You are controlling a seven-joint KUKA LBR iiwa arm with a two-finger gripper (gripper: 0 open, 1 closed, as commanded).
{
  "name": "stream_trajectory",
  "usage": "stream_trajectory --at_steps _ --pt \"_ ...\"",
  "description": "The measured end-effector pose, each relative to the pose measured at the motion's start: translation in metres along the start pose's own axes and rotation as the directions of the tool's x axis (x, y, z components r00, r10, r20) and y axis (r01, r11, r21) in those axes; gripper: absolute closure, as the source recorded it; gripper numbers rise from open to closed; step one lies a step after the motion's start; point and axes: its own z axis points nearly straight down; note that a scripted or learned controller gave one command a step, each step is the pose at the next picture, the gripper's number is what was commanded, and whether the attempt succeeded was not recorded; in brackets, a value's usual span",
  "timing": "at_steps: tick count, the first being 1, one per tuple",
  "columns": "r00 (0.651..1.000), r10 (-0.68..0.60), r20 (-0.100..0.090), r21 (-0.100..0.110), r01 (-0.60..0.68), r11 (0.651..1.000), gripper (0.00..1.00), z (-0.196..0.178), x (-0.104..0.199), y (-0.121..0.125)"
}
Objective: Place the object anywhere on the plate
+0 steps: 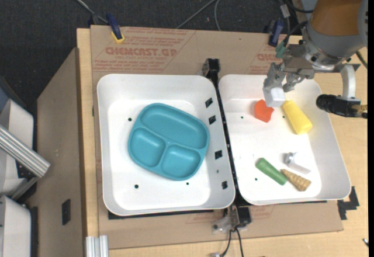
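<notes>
A teal plate (168, 140) with three compartments lies in the middle of the left bin (111, 133). The right bin (327, 156) holds the loose objects. My gripper (277, 92) hangs over the back of the right bin, just above and slightly right of a small orange block (263, 111). A pale whitish piece shows at the gripper's lower end, and I cannot tell whether it belongs to the gripper or is a separate object. To the gripper's right, a yellow oblong object (297, 117) lies close by.
Near the front of the right bin lie a green cylinder (270, 169), a tan cone (297, 180) and a small white-grey piece (295, 162). A black divider (217, 127) with clips runs between the bins. Cables and clamps sit behind the bins.
</notes>
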Motion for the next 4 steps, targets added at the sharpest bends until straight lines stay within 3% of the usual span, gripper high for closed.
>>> stream_trajectory --at_steps 4 --pt "1.0 -0.001 -0.001 0.002 0.001 1.0 1.0 0.038 0.225 -0.055"
